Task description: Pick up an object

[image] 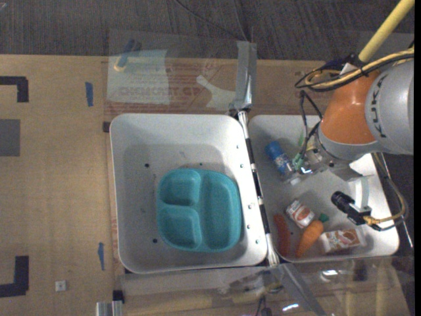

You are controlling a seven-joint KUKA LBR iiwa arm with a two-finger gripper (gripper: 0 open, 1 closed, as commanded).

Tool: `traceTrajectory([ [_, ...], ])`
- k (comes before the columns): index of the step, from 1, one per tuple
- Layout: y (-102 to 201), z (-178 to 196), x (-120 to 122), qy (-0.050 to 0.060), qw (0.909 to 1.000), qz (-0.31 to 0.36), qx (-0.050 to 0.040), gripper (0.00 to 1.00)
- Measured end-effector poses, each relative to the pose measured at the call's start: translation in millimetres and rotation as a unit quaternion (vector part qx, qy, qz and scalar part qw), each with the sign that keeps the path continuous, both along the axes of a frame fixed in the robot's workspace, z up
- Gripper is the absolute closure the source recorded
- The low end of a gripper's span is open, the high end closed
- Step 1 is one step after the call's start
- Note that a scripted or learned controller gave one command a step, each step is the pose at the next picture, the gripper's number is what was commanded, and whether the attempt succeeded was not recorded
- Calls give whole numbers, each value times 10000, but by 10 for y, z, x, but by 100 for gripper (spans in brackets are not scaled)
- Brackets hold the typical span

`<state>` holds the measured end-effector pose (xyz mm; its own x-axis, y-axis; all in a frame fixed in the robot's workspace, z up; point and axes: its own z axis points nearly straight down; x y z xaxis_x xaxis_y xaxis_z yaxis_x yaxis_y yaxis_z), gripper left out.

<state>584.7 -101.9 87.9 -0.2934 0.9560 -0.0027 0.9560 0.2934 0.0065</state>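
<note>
Arm first: I see the grey KUKA arm (388, 110) coming in from the right, its orange band bulging over the upper part of the right bin (388, 242), with cables looped across the top of it. The wrist points down and leftward into that bin, and the gripper (304, 166) sits low near the bin's upper left, just beside a blue bottle (279, 158). From my seat I cannot tell how far the jaws stand apart, nor whether anything sits between them; the wrist body hides that.

Taking the right bin as my landmark, the blue bottle lies tilted in its upper left quarter, close to the wall shared with the neighbouring bin. Lower, near the bin's middle, I see a small red and white carton (300, 213). Just below that an orange carrot (309, 237) lies on a slant, and a darker reddish-orange piece (281, 234) lies along the bin's left wall, beside the carrot. A second box (342, 240), white with red, rests in the lower right corner, near the carrot's top end. A black cylindrical part (347, 204) with a cable hangs over the bin's right side.

Left of the right bin stands the left bin (131, 137), holding a teal divided plate (198, 210).
</note>
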Motion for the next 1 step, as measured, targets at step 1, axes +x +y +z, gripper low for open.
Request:
traceTrajectory([
  [1, -15, 6, 3, -8, 10000, -10, -6, 0],
])
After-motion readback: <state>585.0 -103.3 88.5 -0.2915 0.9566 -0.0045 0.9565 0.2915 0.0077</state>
